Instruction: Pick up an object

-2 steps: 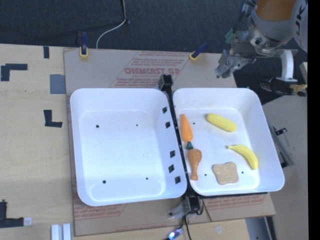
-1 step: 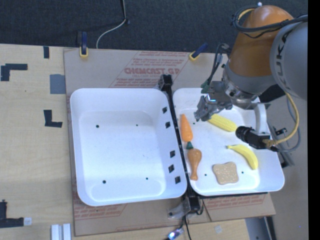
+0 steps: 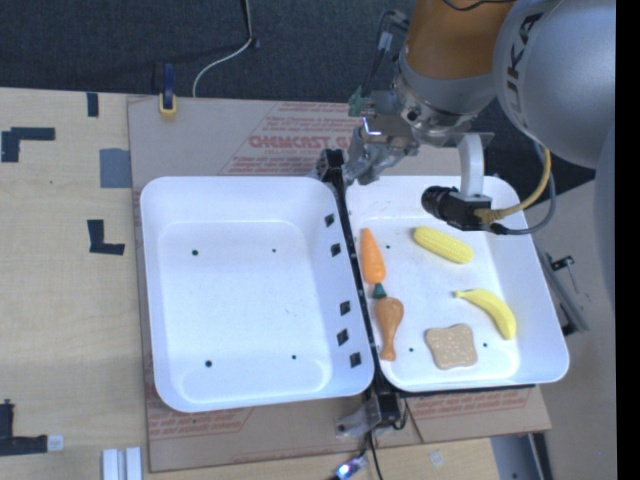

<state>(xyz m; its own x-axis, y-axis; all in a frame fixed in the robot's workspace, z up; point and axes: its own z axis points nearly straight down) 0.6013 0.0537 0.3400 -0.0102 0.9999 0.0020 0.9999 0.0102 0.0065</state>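
Seen from above at a slant, two shallow white bins sit side by side on a cardboard-covered surface (image 3: 250, 138). The left bin (image 3: 170, 218) has a bare white floor. The right bin (image 3: 545, 358) holds five toy foods. A carrot (image 3: 372, 256) lies along the bin's left wall, next to the divider between the bins. Just nearer than it, a chicken drumstick (image 3: 388, 325) lies almost end to end with it. A corn cob (image 3: 443, 245) rests near the middle toward the far side. A banana (image 3: 492, 310) lies to the right, and a slice of bread (image 3: 452, 346) sits flat at the near side.

The grey arm with its orange band reaches in from the upper right. Its gripper (image 3: 362, 163) hangs over the far left corner of the right bin, close to the divider's far end. Whether the fingers are open or closed cannot be told, and nothing is seen held in them.

No object has been picked up yet, so the step is choosing and approaching a target. The carrot is closest, but it hugs the wall, which may block one side of a grasp. The corn cob looks the safer choice: it stands clear of its neighbours. Closing across its narrow width, centred on its middle, should give the firmest hold.
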